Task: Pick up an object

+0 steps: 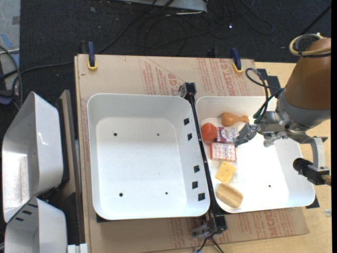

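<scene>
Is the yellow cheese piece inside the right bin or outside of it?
Inside. The yellow cheese piece lies on the floor of the right bin, within its white rim, between a red-patterned packet and a bread roll.

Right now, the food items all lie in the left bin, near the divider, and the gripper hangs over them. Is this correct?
Not quite. The camera view shows the food items in the right bin, not the left one. The rest holds: they lie near the divider, and the gripper hangs over them.
</scene>
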{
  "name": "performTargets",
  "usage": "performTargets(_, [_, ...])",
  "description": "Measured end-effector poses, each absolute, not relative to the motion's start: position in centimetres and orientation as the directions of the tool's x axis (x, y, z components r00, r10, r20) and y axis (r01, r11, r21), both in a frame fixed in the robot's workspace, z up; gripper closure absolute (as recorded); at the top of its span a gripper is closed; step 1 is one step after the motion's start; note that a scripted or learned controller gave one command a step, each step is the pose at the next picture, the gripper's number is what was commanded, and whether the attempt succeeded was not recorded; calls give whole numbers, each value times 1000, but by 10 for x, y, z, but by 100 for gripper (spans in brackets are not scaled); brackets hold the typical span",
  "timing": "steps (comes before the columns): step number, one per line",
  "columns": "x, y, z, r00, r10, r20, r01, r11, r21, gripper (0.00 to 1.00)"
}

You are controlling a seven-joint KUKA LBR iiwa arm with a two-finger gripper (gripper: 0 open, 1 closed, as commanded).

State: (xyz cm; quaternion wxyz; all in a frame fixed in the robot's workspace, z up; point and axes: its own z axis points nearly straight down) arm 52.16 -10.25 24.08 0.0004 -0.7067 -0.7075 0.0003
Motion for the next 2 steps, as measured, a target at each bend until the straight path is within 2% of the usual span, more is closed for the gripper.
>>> performTargets(1, [566, -104, 87, 0, 1000, 2, 1000, 0, 4, 0])
performTargets(2, [651, -108, 91, -3, 1000, 9, 998, 4, -62, 0])
